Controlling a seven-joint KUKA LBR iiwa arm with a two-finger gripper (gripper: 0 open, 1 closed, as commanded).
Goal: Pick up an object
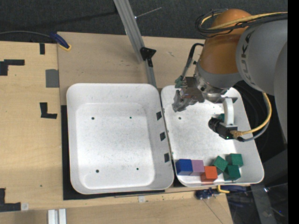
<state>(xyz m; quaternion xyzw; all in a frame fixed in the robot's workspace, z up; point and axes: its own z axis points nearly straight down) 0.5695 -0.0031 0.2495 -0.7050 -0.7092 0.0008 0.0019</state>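
Observation:
Several small cubes lie along the near edge of the right bin (pixel 196 136): a blue cube (pixel 184 166), a pale purple cube (pixel 198 165), an orange cube (pixel 210 172) and three green cubes (pixel 220 163) (pixel 236 159) (pixel 231 172). My gripper (pixel 179 103) hangs over the far left corner of that bin, well away from the cubes, which sit toward the camera from it. No object shows at its tip. The grey arm with its orange band (pixel 224 41) covers the bin's far right part.
The left bin (pixel 117 134) stands beside the right one, sharing a raised rim. A slanted metal pole (pixel 133 29) rises behind the bins. A black connector with cable (pixel 219 126) hangs from the arm over the right bin.

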